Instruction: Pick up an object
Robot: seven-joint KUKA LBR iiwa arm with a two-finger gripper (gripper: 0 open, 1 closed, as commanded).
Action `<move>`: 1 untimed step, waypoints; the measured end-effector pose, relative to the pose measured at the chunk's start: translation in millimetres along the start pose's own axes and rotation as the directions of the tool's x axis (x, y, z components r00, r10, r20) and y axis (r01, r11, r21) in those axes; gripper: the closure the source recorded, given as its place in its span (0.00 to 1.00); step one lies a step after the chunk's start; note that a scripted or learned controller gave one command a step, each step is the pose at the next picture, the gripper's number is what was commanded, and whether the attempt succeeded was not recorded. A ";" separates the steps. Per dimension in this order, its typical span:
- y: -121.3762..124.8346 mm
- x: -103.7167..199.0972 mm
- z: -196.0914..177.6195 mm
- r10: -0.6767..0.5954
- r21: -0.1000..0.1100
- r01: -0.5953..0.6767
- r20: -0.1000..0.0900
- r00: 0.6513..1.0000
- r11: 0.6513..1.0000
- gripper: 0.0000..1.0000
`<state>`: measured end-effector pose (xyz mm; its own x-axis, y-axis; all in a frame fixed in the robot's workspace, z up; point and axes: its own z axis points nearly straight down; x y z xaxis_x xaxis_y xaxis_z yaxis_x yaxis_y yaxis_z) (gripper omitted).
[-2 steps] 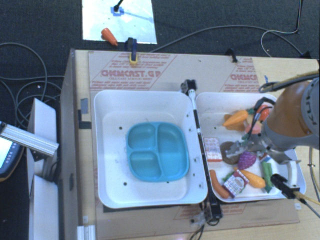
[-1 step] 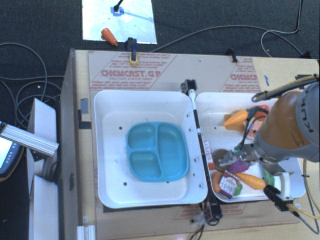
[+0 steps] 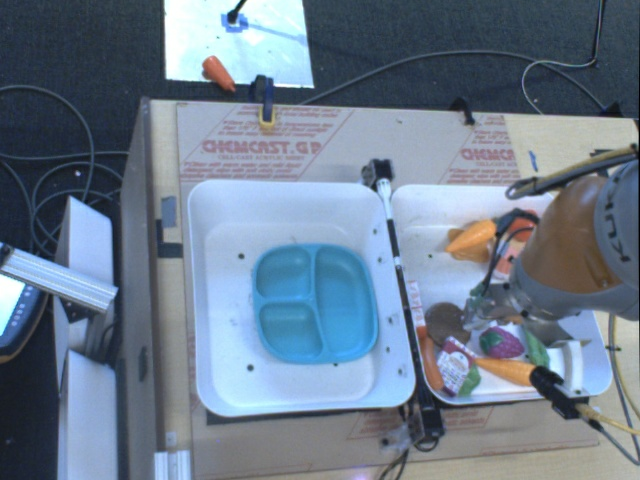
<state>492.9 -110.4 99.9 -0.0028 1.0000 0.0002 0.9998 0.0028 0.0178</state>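
Observation:
The right bin (image 3: 430, 230) holds several toy foods: an orange piece (image 3: 471, 238) at its back, a brown round piece (image 3: 443, 320), a purple item (image 3: 502, 343), a green piece (image 3: 536, 351), a carrot (image 3: 506, 370) and a red-and-white packet (image 3: 452, 367) near the front. My gripper (image 3: 483, 311) reaches down from the grey and orange arm (image 3: 568, 253) into the middle of this bin, just right of the brown piece and above the purple item. Its fingertips are lost among the clutter.
The left bin (image 3: 225, 368) contains a blue divided plate (image 3: 315, 302). A black bar (image 3: 397, 268) runs between the bins. Cables (image 3: 520, 223) trail over the right bin's back. A clamp (image 3: 265, 103) sits on the bench's far edge.

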 end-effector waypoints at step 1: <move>-0.1 0.0 0.1 0.000 0.000 0.000 0.000 1.000 1.000 0.00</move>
<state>492.8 -110.3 99.8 -0.0030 1.0000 0.0004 0.9998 0.0030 0.0173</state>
